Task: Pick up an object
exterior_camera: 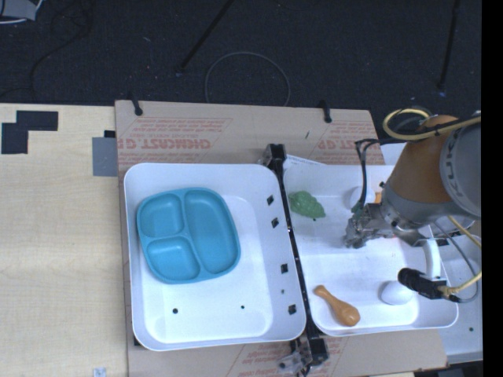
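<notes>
Orange drumstick-shaped toy (339, 305): seen lying flat by the near edge of the right bin (357, 269), towards its near-left corner; the thick end is turned to the near side; nothing is touching it.
White egg-shaped object (395, 292): placed near the near-right corner of the right bin, just beside a black cable fitting (420, 283); well apart from the orange toy.
Gripper (360, 234): lowered over the middle of the right bin, closer to its far edge; whether its jaws are wide or narrow cannot be told from above; no object is seen between them.
Arm (428, 175): grey with an orange band; it is brought in over the right edge of the right bin.
Green leaf-shaped toy (306, 205): laid near the far-left corner of the right bin, close to the divider between the bins; apart from the gripper.
Blue sectioned plate (189, 234): set in the left bin (204, 320), towards its far-left part; three compartments are shown.
Cardboard sheet (236, 136): spread under both bins; its printed far edge is exposed.
</notes>
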